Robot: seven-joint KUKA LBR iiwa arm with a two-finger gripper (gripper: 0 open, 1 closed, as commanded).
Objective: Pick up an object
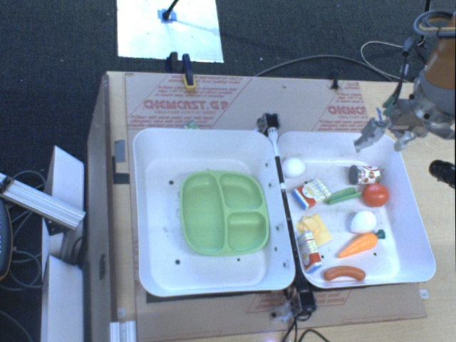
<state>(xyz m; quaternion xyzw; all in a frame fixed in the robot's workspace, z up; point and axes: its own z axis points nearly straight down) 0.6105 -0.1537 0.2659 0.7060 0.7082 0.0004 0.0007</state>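
Approach step: gripper [385,132] above right bin's [420,244] far rim, fingers spread wide, holding nothing. Next: descend onto small can [364,174] or tomato [375,194].

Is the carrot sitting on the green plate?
No, the carrot lies in the right bin, and the green plate is in the left bin.

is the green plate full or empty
Empty. The green plate lies flat in the left bin, and all three of its compartments show bare green with no food inside.
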